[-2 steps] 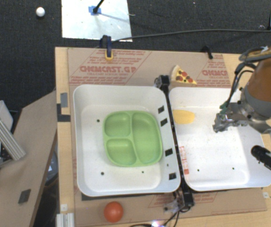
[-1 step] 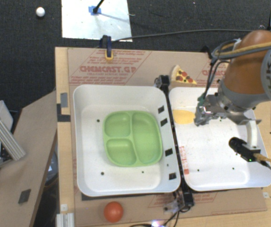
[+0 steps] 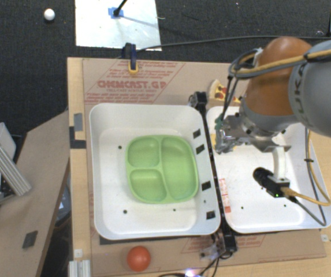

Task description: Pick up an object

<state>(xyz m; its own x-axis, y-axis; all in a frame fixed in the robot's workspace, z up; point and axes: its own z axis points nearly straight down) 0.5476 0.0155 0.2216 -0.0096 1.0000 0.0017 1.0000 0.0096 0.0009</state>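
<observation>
A light green divided plate (image 3: 162,169) lies flat in the middle of the left white bin (image 3: 110,126). My gripper (image 3: 225,136) hangs low over the left side of the right white bin (image 3: 257,218), close to the wall between the two bins. Nothing shows between its metal parts. A small yellow and red object (image 3: 218,88) peeks out at the far left corner of the right bin, partly hidden by the arm's cables.
The grey arm with its orange band (image 3: 278,74) covers the far half of the right bin. An orange ball (image 3: 138,258) rests on the cardboard in front of the left bin. A white sheet (image 3: 116,16) and a small white ball (image 3: 49,14) lie on the dark floor beyond.
</observation>
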